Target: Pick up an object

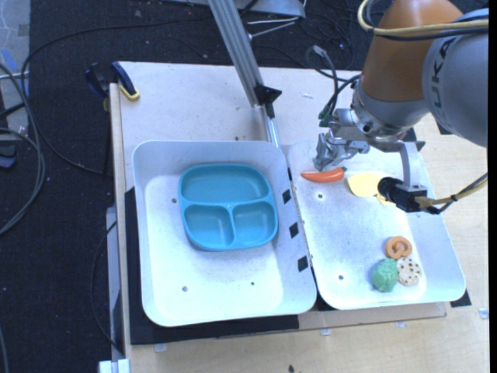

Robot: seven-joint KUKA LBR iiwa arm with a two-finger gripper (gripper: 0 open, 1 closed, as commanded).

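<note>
My gripper (329, 162) hangs low over the back left corner of the right bin (435, 286). Directly under its tip lies an orange carrot-shaped piece (321, 176), flat and pointing left. I cannot make out whether the gripper touches it. A flat yellow piece (363, 184) lies just right of the carrot. Near the front right corner of the same bin sit an orange pretzel (398, 247), a speckled cookie (408, 271) and a green lump (384, 275), close together.
In the left bin (155, 286) lies a blue three-compartment tray (229, 206). A slanted metal pole (237, 41) rises behind the bins. The grey arm with its orange band (408, 37) reaches in from the upper right.
</note>
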